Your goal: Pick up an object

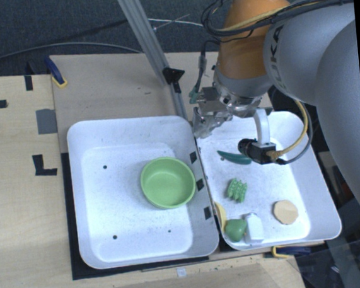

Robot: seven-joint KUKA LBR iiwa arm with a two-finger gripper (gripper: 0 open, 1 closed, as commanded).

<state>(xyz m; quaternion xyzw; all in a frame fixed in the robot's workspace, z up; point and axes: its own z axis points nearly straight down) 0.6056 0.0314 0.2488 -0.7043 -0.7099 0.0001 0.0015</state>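
Camera view. Seen from above and at a slant: two white bins side by side on the tabletop [19, 187], left bin [101, 243] and right bin [320, 218].

In the left bin, a lone green bowl [167, 182], upright, right of centre.

In the right bin, several small things lying apart from one another: a thin teal strip [234, 158] towards the far end, a knobbly green piece [237, 190] near the middle, a tan disc [286, 211] towards the near right, and a rounded green lump [235, 229] just beside a white block [254, 227] at the near left corner.

Reaching in from the right, the grey arm [310, 45], with the end effector [202, 126] poised over the far left corner of the right bin, close to the seam between the bins. Cannot tell whether spread or pressed together; nothing visibly held.

Judged as the approach step, with no grasp made yet. Likeliest target: the teal strip, nearest of the lot, though still off to the near right of the tool.

Next move, by this reading: shift over the chosen thing, line up across its narrow width, descend to the bin floor, close. Tricky with the strip, being thin, flat and low.
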